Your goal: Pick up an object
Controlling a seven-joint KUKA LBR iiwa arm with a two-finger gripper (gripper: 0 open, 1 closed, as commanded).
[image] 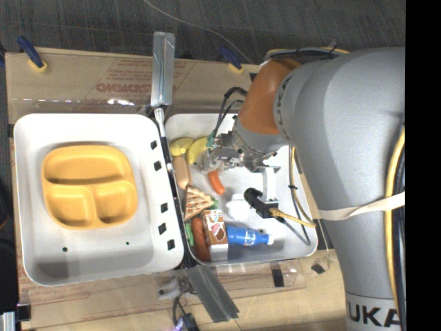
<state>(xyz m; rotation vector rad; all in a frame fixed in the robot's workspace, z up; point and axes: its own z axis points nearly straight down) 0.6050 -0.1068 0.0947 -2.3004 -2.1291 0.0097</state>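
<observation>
A: Grey arm with the orange band [265, 105] reaching over the right-hand shallow white bin [306, 243], gripper [224, 150] down at the bin's ten o'clock corner.

B: Jaws?

A: Can't tell, the wrist hides them. A small orange carrot-shaped piece [216, 182] lies just at its six o'clock, and a yellow banana-like toy [183, 146] at nine.

B: Left bin?

A: The white left bin [27, 254] holds a yellow three-compartment plastic tray [88, 185]. A blue-and-white bottle [248, 238] lies at the right bin's six o'clock edge.
</observation>
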